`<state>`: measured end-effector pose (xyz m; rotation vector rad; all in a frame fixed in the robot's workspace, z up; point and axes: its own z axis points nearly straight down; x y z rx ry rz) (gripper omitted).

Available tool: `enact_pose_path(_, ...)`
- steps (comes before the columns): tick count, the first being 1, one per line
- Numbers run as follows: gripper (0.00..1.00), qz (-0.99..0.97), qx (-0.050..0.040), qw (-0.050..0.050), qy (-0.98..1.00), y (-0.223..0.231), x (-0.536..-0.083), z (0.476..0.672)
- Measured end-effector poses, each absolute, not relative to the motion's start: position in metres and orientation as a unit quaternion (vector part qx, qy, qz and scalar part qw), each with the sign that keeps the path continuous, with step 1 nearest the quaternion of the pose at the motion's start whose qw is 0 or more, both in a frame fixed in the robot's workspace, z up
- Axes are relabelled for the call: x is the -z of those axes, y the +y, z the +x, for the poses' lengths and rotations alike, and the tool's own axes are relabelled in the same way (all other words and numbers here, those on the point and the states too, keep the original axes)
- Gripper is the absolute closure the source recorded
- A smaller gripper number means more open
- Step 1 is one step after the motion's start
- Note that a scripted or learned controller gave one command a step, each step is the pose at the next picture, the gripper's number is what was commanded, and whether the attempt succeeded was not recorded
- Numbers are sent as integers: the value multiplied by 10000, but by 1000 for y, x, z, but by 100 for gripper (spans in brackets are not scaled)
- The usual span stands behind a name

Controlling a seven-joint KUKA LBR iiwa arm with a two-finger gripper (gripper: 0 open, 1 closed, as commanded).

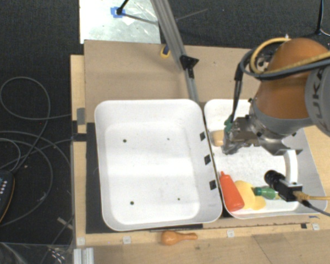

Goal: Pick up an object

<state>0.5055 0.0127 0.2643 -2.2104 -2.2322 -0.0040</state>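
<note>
— Where is the gripper (229,146)?

— Low in the right bin (247,213), at its left wall, just beside a pale tan object (215,137). Whether it is open or closed, I cannot tell; the wrist hides it.

— Other candidates?

— A red bottle-like piece (231,191), a yellow object (249,194) and a green item (264,192) lie clustered at the near edge, likely slid into that corner.

— And beyond?

— The left bin (107,147) sits alongside; a brown pear-shaped object (179,236) rests on the bench (132,70), outside both.
</note>
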Motion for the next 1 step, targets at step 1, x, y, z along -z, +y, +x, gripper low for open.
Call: enact_pose_path(1,100,-7036,13,1,-7106,59,-262,508)
